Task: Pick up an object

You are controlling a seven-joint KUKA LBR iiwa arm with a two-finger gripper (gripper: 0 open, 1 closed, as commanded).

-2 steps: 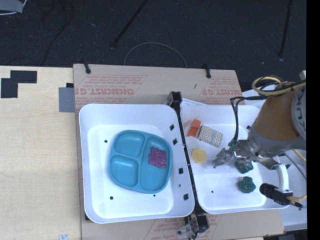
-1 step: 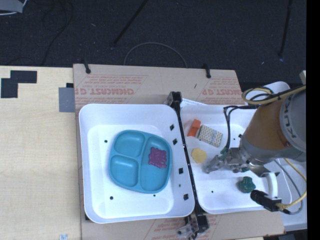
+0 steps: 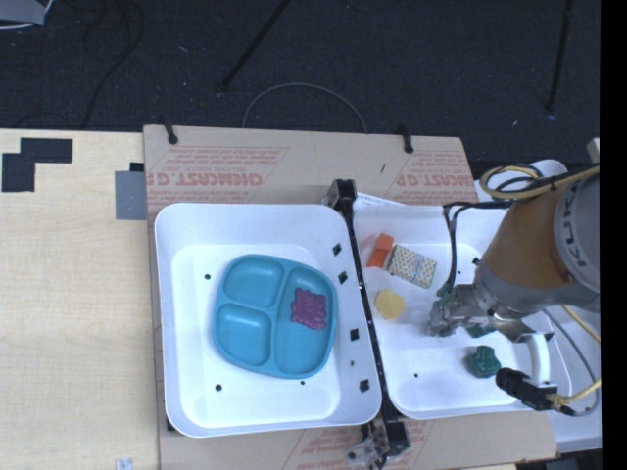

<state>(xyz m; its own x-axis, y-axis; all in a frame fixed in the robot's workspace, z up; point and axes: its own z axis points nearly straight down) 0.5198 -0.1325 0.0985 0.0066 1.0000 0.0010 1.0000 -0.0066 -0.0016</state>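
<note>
Gripper (image 3: 446, 319) hanging low in right bin (image 3: 421, 399), fingers blurred, so open or closed impossible to tell. Nothing seen between them. Nearest candidates: yellow round piece (image 3: 390, 305) lying just to camera-left of tool, no clear long axis; green lump (image 3: 482, 361) sitting near, toward camera-right and lower. Orange block (image 3: 380, 251) and patterned packet (image 3: 412, 266) resting farther up, packet's long axis tilting diagonally.

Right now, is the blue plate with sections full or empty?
Nearly empty. The blue sectioned plastic plate in the left white bin holds one purple bumpy thing in its right compartment; its other two compartments are bare.
</note>
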